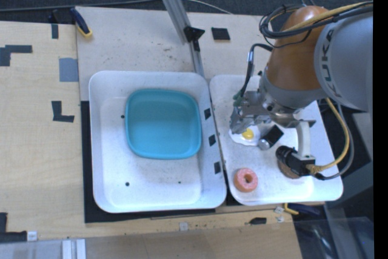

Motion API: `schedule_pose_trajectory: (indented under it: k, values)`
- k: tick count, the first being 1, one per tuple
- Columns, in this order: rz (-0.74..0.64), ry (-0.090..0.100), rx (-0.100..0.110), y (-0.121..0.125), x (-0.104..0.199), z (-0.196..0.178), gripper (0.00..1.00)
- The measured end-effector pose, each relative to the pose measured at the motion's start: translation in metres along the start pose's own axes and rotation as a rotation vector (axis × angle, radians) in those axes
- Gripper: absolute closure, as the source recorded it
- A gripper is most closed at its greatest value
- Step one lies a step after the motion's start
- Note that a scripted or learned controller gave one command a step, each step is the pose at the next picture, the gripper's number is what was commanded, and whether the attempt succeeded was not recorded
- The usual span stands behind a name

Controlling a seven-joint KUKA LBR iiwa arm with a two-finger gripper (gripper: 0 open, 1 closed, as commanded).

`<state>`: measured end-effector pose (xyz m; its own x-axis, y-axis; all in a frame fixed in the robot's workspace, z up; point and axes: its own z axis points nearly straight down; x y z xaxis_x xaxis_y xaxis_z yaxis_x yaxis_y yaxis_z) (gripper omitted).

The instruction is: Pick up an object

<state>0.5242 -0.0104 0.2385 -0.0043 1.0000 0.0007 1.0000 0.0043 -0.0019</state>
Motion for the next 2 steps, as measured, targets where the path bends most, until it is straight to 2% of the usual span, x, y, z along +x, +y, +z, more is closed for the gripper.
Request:
schedule_pose_trajectory:
  k: [2]
  values:
    - [0.0, 0.0, 0.0, 0.02, 0.106, 0.02, 1.0]
